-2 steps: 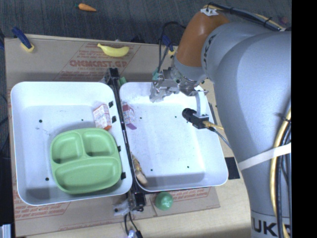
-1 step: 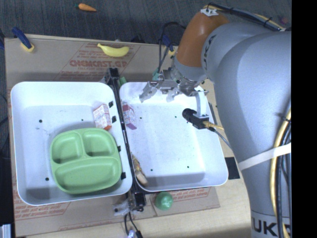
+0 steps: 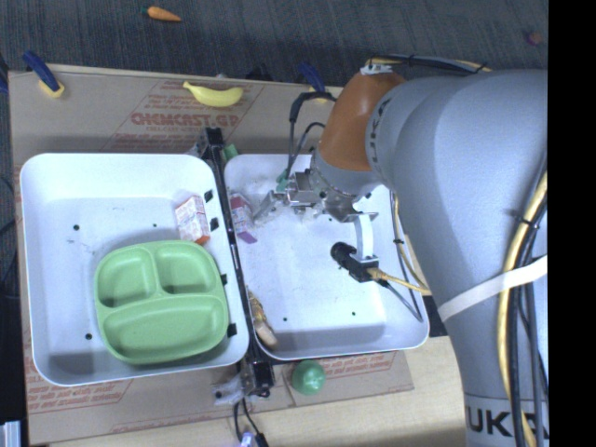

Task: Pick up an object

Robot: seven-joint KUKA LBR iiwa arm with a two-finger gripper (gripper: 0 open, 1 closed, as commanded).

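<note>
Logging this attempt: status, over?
Gripper over right shallow white bin, far-left corner. Small pink-and-white packet just beside it, grasp not visible. Bin wall close behind packet.

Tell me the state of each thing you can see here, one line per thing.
green divided tray, flat, open side up, in the left bin
small carton, lying by the tray's far right corner
banana, lying on the cardboard outside the bins
green ball, resting outside the right bin
gripper, low in the right bin's far left part
</note>
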